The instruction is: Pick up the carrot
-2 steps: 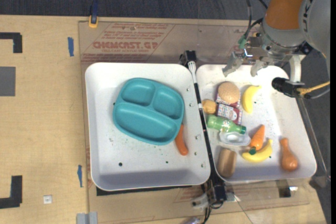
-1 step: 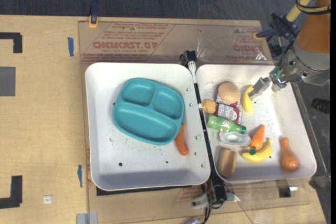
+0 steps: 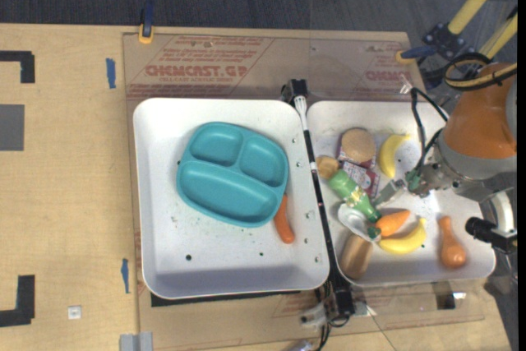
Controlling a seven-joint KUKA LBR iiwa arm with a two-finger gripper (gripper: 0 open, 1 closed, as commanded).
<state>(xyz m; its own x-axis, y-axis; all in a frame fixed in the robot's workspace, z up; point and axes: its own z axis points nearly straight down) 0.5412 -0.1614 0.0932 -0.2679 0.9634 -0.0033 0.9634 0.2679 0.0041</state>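
Observation:
The carrot [image 3: 394,220], orange with a green leafy end pointing left, lies in the right bin [image 3: 477,271] on top of a yellow banana [image 3: 406,240]. My gripper [image 3: 398,187] reaches in from the right on the grey arm with the orange band [image 3: 481,127]. Its tip sits just above and behind the carrot, close to a green bottle [image 3: 355,191]. Nothing can be seen held in it.
The right bin also holds a bun [image 3: 357,145], a yellow fruit [image 3: 394,152], a brown piece [image 3: 355,256] and an orange drumstick-like toy [image 3: 450,246]. The left bin [image 3: 164,259] holds a teal divided plate [image 3: 233,173] with an orange stick-shaped toy [image 3: 283,223] beside it.

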